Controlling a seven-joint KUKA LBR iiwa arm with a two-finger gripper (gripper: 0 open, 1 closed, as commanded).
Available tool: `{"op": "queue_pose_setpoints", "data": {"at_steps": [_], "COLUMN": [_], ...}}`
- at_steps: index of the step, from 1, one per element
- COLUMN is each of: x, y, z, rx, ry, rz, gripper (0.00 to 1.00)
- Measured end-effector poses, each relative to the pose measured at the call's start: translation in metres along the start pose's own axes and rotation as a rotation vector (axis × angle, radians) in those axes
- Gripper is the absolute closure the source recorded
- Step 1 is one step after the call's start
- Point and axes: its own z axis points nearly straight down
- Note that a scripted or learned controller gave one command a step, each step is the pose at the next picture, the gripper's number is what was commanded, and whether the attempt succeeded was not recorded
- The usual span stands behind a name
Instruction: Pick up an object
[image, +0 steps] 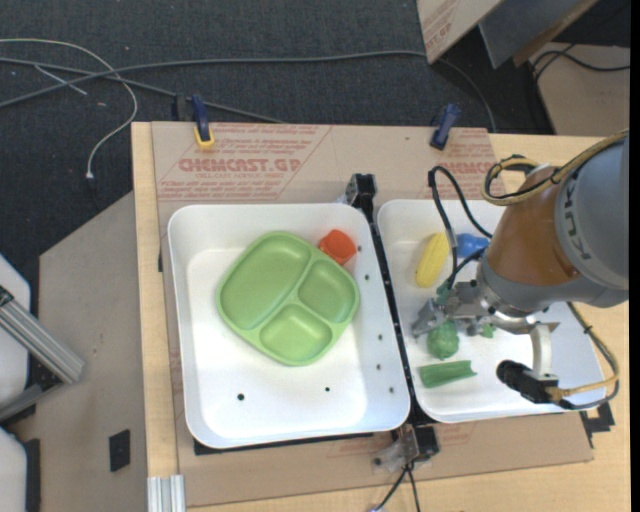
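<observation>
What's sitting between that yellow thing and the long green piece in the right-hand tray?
In the camera view, a round green lump lies between the yellow thing and the long green piece, with the claw directly above it.

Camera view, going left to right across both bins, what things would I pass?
Green divided plate → orange piece at the plate's upper right → yellow piece → blue piece. The claw and the green items beneath it overlap that span, so I leave them out.

Small green rounded object (443, 343), perhaps a toy vegetable, right bin (580, 395)
</observation>
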Motion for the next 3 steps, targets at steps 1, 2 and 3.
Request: {"op": "queue_pose_setpoints", "data": {"at_steps": [1,2,3], "x": [0.001,0.001,0.009], "y": [0.001,0.004,0.002], "z": [-0.012,-0.055,-0.114], "rx": [-0.004,-0.008,-0.011], "ry": [0.001,-0.003,-0.003], "rz": [0.000,-0.002,-0.003], "gripper": [1.00,1.00,1.00]}}
